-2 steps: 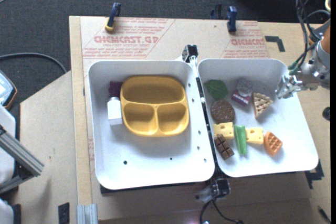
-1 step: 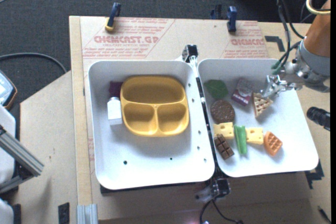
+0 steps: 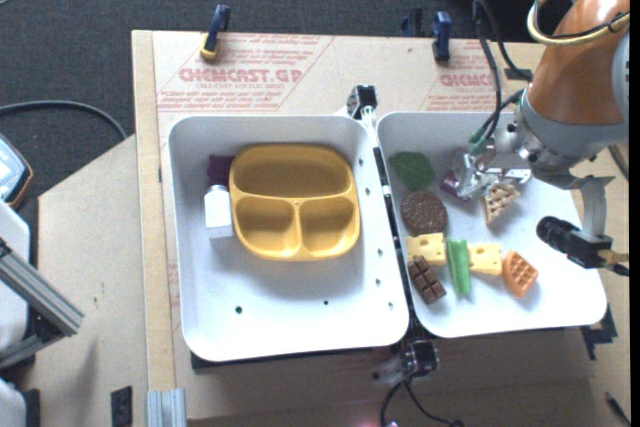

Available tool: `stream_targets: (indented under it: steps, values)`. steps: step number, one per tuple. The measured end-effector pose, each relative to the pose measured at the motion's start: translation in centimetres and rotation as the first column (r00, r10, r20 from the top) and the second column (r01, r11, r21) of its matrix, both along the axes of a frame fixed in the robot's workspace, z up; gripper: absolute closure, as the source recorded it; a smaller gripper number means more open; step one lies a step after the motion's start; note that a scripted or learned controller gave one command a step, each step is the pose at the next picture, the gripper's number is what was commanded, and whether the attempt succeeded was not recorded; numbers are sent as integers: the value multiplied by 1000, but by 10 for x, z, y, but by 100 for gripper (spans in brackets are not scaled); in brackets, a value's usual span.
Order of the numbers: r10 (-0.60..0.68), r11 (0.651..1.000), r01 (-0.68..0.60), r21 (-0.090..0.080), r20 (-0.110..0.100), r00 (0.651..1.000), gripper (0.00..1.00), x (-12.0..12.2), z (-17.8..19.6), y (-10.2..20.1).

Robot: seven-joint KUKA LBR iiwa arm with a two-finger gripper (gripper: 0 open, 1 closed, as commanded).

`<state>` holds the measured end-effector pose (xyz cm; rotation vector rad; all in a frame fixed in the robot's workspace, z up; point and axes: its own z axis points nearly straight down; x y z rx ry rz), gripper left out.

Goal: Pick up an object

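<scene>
The gripper [image 3: 478, 177] is being held low over the upper part of the right bin [image 3: 590, 310], with the grey and orange arm [image 3: 580, 65] reaching in from the right. How the jaws are standing cannot be told, since the metal parts there are being seen as a blur against the small things under them. A small purple piece [image 3: 453, 183] is lying just beside the gripper on its left, and a pale waffle-like piece [image 3: 498, 200] is lying just below it; whether either is being touched cannot be judged. Nothing is being seen lifted clear of the bin floor, so the pick is being judged as not yet done: the closing on a thing and the raising are being left to do. Other candidates are lying near: a green leaf [image 3: 412, 168], a brown round patty [image 3: 424, 212], a cheese wedge [image 3: 427, 247], a green pod [image 3: 458, 265] and an orange waffle [image 3: 519, 273]. In the left bin [image 3: 190, 245] a yellow divided tray [image 3: 295, 201] is resting
</scene>
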<state>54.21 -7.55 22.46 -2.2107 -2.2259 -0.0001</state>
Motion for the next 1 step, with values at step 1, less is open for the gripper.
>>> stream_targets:
  steps: [1]
  values:
    - [-4,1000,4,-1,0,1000,100,-5,-10,32]
